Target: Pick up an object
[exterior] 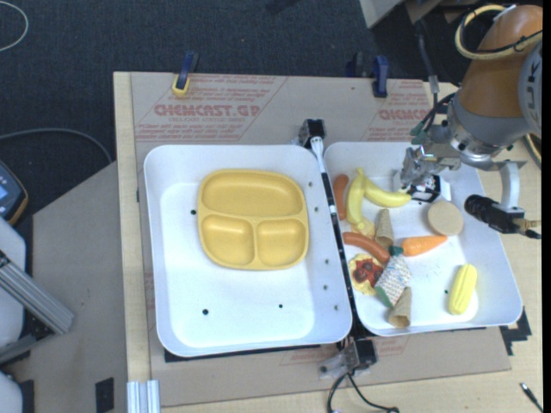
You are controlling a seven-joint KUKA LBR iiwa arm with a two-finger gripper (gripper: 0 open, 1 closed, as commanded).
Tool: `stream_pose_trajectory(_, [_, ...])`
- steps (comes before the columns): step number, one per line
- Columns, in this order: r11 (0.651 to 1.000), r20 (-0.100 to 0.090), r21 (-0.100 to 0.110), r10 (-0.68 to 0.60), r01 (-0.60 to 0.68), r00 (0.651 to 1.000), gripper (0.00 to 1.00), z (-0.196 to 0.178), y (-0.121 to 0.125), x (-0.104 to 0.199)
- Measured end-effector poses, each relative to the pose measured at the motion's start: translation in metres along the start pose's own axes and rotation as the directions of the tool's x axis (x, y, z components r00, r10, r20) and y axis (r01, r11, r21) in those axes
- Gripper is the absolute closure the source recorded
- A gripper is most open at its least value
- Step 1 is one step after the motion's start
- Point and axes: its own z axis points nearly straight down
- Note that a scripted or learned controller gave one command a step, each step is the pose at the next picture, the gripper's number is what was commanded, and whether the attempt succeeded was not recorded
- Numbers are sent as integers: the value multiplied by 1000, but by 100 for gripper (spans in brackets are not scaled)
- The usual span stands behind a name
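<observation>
Banana: a yellow toy banana lies in the upper middle of the right bin, its right tip just beside the gripper, and looks the likeliest thing to be picked.
Gripper: it hangs low over the bin's far end, the tip touching or nearly touching the banana's right end; nothing shows between the fingers, and whether they are spread or pressed together cannot be told from this slant.
Arm: the grey arm with its orange band reaches in from the right, the wrist above the bin's upper right corner.
Step in hand: by the look of it, closing in on the banana, nothing lifted yet.
Doing it well: the grip likely wants to straddle the banana's narrow body, not its tapering tip, which could slip out; a straight descent should avoid nudging the round tan disc just below the gripper.
Crowding: a second banana curves just left of the first, and an orange sausage stands beside that, so a sideways push could drag neighbours along.
Right bin, lower part: a carrot, a hot dog, a corn cob and an ice-cream cone among a close cluster of toy food.
Left bin: the left bin holds a yellow divided plate, its three compartments bare.
</observation>
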Motion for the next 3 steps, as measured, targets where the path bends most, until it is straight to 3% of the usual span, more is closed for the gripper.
stream_pose_trajectory(1, [1000, 0, -1, 0, 0, 1000, 100, -33, 1, 0])
stream_pose_trajectory(2, [1000, -1, 2, -5, 5, 1000, 100, -28, 20, 47])
stream_pose_trajectory(3, [1000, -1, 1, -3, 3, 1000, 100, -40, 19, 66])
